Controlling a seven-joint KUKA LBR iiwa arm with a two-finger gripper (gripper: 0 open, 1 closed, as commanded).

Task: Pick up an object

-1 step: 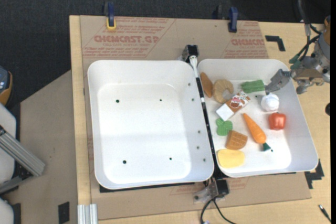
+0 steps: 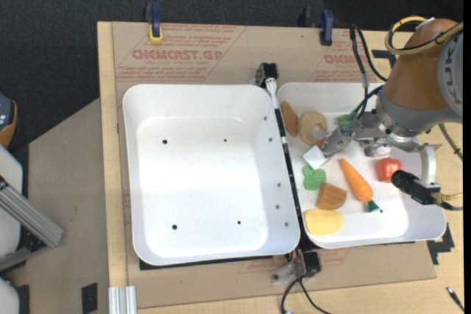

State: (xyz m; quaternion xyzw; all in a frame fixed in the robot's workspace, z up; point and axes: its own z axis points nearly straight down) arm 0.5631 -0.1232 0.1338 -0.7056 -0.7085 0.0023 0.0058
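Note:
The right bin [image 2: 412,232] holds several toy foods. A brown bread piece [image 2: 289,119] and a beige ring [image 2: 312,126] lie at its far left. A small white block [image 2: 313,156], a green piece [image 2: 314,177], a brown slice [image 2: 332,196] and a yellow piece [image 2: 324,221] run down its left side. An orange carrot [image 2: 357,181] lies in the middle, with a red piece [image 2: 387,169] to its right. My gripper [image 2: 335,142] hangs low over the bin between the beige ring and the carrot, just above the white block. A green item [image 2: 347,119] lies partly hidden behind the wrist.
The left bin [image 2: 132,158] sits beside the right one, both on a cardboard sheet [image 2: 118,70] held by blue clamps [image 2: 154,13]. The arm's grey body [image 2: 419,84] covers the right bin's far right corner. A black part [image 2: 412,186] juts out by the red piece.

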